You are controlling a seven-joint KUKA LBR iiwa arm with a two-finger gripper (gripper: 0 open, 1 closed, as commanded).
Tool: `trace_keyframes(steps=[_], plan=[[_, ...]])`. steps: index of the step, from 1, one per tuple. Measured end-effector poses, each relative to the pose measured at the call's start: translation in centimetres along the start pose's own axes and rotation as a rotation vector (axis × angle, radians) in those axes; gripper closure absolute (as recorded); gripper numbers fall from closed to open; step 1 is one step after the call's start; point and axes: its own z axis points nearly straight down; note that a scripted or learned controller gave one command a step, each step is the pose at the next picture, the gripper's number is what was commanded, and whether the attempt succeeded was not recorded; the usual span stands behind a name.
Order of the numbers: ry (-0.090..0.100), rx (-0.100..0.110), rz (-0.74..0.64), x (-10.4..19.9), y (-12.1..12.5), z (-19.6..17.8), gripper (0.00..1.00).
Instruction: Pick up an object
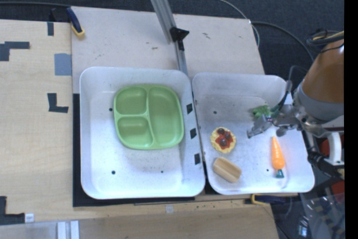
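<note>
Two white bins sit side by side on the counter (pixel 140 36). The left bin (pixel 95 170) holds a green divided plate (pixel 149 116). In the right bin (pixel 235 87), the hand (pixel 263 123) hangs at three o'clock over a green leafy piece (pixel 259 111). A small tart (pixel 223 140) lies near centre, a bread roll (pixel 226 169) at six o'clock, a carrot (pixel 277 157) at four o'clock.

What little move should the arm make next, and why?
Probably lower the tool a little. It hangs over the right bin beside a small green item, with the carrot, the round tart and the bread piece lying apart, untouched.
</note>
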Motion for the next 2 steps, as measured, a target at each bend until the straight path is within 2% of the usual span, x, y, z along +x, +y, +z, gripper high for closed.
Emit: trace_keyframes(steps=[1, 2], plan=[[0.0, 0.0, 0.0, 0.0, 0.0, 0.0, 0.0], [0.001, 0.006, 0.001, 0.3, 0.0, 6.4, 0.0]])
